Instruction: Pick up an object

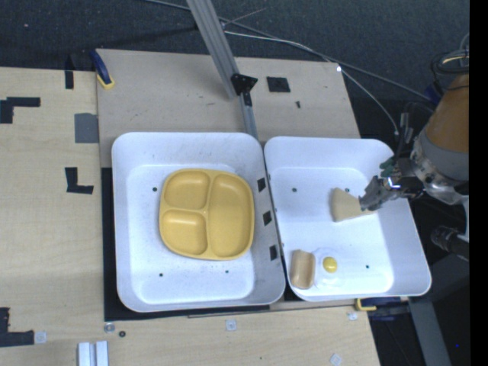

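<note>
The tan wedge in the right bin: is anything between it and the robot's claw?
Nothing visible is. The gripper sits right at the tan wedge, at its right edge in the right bin. The cup and the yellow ball lie lower in that bin, off to the side.

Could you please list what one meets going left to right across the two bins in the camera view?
Yellow three-compartment plastic plate → tan upright cup → small yellow ball on a white disc → beige wedge-shaped block → gripper.
</note>
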Controlling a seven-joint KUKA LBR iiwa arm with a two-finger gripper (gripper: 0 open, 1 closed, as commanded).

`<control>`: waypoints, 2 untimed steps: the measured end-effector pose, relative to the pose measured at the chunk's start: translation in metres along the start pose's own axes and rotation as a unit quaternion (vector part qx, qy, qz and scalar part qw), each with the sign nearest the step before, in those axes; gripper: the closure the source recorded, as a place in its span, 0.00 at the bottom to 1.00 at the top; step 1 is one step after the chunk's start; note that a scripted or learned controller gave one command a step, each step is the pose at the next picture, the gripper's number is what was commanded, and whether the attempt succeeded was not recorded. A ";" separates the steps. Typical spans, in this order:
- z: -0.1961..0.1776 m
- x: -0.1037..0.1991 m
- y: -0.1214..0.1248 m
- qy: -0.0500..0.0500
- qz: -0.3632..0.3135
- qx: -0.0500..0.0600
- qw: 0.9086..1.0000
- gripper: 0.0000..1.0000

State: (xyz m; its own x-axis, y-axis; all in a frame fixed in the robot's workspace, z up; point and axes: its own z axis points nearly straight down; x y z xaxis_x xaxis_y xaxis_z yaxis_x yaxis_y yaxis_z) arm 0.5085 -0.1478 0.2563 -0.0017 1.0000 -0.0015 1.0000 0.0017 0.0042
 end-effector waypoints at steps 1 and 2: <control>-0.004 0.052 -0.003 0.001 -0.002 0.002 1.000 1.00; 0.011 0.113 -0.001 0.001 -0.003 0.004 1.000 1.00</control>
State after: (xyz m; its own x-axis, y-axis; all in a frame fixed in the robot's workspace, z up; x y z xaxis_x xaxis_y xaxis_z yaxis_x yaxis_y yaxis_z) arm 0.5070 -0.0352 0.2454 -0.0067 1.0000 0.0011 1.0000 0.0067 -0.0031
